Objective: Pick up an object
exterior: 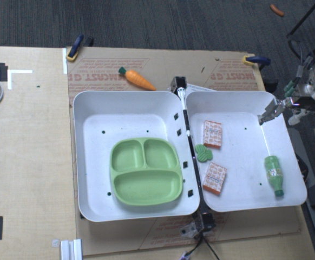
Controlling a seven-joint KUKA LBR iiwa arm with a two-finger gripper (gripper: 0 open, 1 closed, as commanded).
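Two bins sit side by side: the left bin (87, 145) holds a green divided plate (145, 171); the right bin (244, 104) holds two snack packets (212, 134), a green bottle (274, 174) at four o'clock. At its two o'clock rim hangs the gripper (267, 116), open or closed I cannot tell. Best descend squarely over the bottle, well off the wall.

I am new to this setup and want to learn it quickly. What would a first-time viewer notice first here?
The green divided plate in the left bin draws the eye first. Next come the two red-and-white packets and the green bottle in the right bin. A carrot lies on the cardboard behind the bins, and the gripper hangs at the right bin's far right edge.
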